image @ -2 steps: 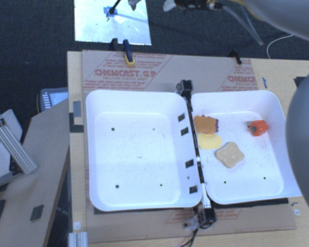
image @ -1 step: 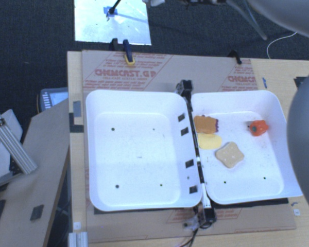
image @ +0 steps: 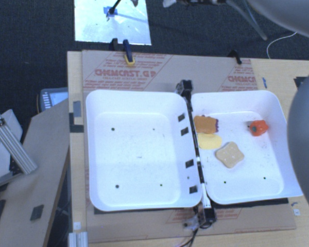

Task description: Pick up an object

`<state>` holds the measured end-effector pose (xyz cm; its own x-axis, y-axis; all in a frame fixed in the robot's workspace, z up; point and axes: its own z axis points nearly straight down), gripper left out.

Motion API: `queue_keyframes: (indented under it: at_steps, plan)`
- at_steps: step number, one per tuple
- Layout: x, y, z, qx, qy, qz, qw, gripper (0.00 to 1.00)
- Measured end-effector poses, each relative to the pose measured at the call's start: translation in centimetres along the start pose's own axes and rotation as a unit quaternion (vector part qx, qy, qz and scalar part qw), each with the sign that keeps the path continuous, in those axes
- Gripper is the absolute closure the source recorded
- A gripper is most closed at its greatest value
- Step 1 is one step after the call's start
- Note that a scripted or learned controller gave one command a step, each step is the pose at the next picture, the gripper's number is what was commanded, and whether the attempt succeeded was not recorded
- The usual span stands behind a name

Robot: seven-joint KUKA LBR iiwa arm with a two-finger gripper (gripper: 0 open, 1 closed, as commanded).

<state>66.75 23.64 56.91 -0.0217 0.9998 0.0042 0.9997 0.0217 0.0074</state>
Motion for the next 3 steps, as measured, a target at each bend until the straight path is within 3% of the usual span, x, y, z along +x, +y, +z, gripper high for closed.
queue_keyframes:
  at_steps: [1, 2, 3]
  plan:
    - [0.1, 0.0, -1.1, -0.001, 0.001, -0.002, 1.0, 1.0]
    - [0.1, 0.0, -1.1, -0.001, 0.0, -0.002, 1.0, 0.0]
    - [0.1, 0.0, -2.3, -0.002, 0.001, -0.004, 1.0, 1.0]
